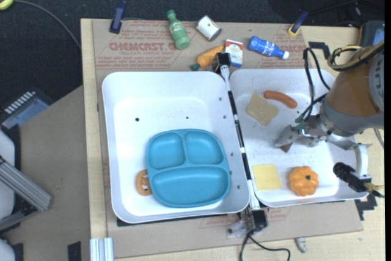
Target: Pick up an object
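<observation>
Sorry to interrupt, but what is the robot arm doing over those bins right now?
The arm's gripper is low in the right bin, over bare floor among a bread slice, sausage, cheese slice and small pumpkin. It holds nothing. The left bin has a blue divided plate.

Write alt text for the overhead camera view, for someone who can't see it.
A grey robot arm reaches from the right, its gripper low over the right white bin, among a sausage, a bread slice, a cheese slice and a small pumpkin. The left white bin holds a blue divided plate with a pretzel beside it.
</observation>
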Action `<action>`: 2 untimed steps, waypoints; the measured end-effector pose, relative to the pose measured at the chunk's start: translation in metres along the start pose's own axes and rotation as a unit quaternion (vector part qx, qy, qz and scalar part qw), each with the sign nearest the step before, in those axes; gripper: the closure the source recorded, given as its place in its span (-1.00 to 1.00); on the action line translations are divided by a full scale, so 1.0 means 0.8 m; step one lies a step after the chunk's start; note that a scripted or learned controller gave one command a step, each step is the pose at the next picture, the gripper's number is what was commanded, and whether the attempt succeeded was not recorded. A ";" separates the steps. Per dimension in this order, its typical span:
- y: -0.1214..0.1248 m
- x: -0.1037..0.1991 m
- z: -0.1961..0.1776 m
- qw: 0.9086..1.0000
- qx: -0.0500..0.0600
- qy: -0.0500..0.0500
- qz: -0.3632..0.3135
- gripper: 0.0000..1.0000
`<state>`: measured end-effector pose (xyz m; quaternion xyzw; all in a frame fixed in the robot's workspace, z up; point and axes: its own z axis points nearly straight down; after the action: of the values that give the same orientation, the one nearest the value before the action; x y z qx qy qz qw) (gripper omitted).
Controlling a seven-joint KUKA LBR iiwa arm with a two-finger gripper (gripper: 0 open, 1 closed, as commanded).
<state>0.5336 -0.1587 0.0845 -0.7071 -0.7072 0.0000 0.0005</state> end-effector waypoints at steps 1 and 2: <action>0.001 0.000 -0.013 1.000 -0.001 0.000 0.000 1.00; 0.051 -0.025 -0.103 1.000 -0.001 -0.001 0.000 1.00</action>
<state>0.5742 -0.1789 0.1667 -0.7068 -0.7074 -0.0002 -0.0012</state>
